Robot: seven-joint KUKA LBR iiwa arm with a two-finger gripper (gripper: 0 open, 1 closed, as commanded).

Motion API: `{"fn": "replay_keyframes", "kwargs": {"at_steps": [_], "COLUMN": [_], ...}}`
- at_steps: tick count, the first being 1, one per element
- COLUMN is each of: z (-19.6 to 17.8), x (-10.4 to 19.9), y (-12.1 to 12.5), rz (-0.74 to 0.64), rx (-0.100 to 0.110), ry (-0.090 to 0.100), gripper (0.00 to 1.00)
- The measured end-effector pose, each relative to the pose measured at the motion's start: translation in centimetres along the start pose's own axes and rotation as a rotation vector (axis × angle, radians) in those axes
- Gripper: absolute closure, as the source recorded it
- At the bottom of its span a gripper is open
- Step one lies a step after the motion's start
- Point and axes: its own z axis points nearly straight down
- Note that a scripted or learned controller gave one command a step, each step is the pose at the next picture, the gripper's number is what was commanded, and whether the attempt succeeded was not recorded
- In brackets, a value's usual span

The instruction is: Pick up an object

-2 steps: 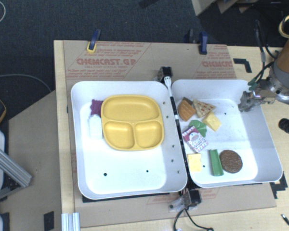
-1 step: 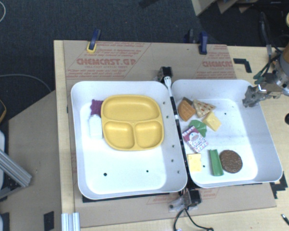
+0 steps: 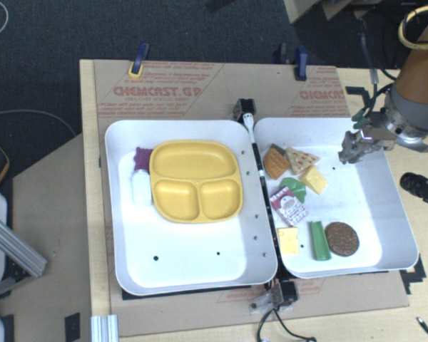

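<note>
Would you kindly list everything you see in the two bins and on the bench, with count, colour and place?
Bins: 2, white, side by side on the bench.
Divided plate: 1, yellow, upper middle of left bin.
Purple item: 1, at the plate's left edge.
White item: 1, just below the purple one.
Toy foods: several in right bin's left half, including a brown cookie, green stick, yellow square, red-and-white packet, yellow wedge, tan piece.
Clamps: 2, on the board's far edge.
Arm: 1, grey with orange band, from right.
Pincer: 1, dark, over right bin's upper right.
</note>
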Motion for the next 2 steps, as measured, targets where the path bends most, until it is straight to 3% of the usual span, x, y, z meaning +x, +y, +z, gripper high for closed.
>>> {"fn": "replay_keyframes", "kwargs": {"at_steps": [1,2], "z": [1.7,2.1], "x": [4.3,4.6], "y": [-1.4,-2.4], "rz": [0.001,0.006], "rx": [0.002,0.001], "ry": [0.000,-0.002], "gripper": [1.00,1.00]}}
